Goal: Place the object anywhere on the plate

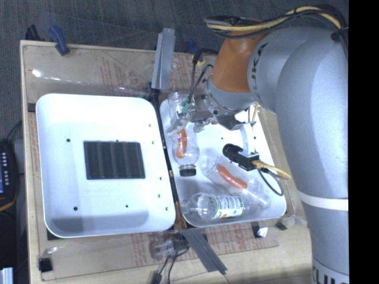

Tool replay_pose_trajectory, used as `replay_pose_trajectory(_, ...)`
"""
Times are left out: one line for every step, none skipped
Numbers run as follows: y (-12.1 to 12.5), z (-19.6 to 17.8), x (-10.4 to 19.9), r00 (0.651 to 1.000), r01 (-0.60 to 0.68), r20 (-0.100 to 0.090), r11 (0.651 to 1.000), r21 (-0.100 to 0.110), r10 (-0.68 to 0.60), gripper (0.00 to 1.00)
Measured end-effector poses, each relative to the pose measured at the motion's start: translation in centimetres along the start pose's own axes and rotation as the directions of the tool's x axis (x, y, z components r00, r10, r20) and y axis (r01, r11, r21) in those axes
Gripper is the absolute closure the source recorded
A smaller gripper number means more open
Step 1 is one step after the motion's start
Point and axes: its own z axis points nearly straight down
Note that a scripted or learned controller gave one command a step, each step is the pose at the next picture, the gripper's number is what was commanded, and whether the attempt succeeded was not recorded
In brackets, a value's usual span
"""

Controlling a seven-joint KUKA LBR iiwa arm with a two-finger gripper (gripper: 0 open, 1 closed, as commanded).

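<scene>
My tool (190, 112) hangs over the far end of the right bin (273, 158); I cannot tell its state. The left bin (53, 158) holds a dark ridged plate (114, 160). A clear bottle (185, 142) lies just below my tool, another bottle (220, 206) at the near wall.

Clear plastic bottles (214, 206) crowd my right bin (267, 141); the left bin (59, 129) lies open around its dark plate (114, 160).
</scene>
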Motion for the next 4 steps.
replay_pose_trajectory(-4.0,0.1,8.2,0.981,-0.195,0.001,0.981,0.001,0.195,1.0)
replay_pose_trajectory(-4.0,-0.7,8.3,0.982,-0.189,0.001,0.982,0.007,0.189,1.0)
replay_pose_trajectory(2.0,-6.3,6.5,0.999,-0.036,0.002,0.999,-0.002,0.036,1.0)
replay_pose_trajectory(2.0,-6.4,6.5,0.999,-0.035,0.002,0.999,-0.002,0.035,0.0)
